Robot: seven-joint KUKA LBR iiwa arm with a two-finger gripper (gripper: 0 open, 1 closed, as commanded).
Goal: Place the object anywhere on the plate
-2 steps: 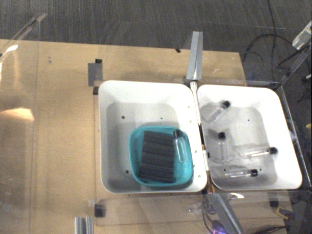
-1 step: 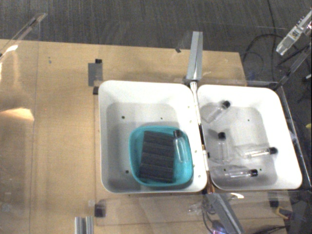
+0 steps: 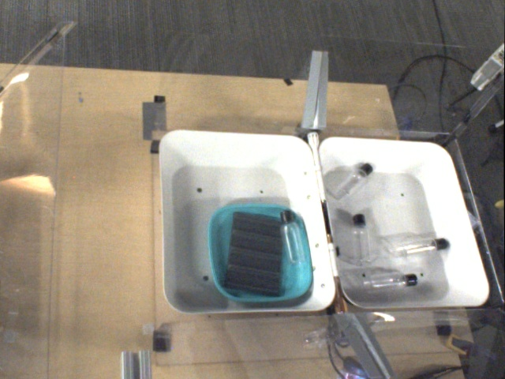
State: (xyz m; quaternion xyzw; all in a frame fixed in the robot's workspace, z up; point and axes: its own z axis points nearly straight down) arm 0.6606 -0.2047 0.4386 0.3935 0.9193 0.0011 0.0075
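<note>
L bin [image 3: 237, 136]: teal plate [image 3: 217, 243] in the front-right part, near the bin's front wall. Dark ribbed block [image 3: 254, 253] lies flat on the plate, covering most of the centre. Clear vial w/ black cap [image 3: 291, 239] lies on the plate's right side, just beside the block's right edge, roughly parallel to it, cap end toward the far side. Vial is within the plate rim.

R bin [image 3: 394, 143]: 4 more clear black-capped vials, all lying down and apart from each other: far-left one [image 3: 349, 180], mid-left one [image 3: 360, 239], mid-right one [image 3: 414, 247], front one [image 3: 387, 279].

Grey metal post [image 3: 316, 93] at the far end of the seam btwn bins.

Gripper jaws: state can't be told.
</note>
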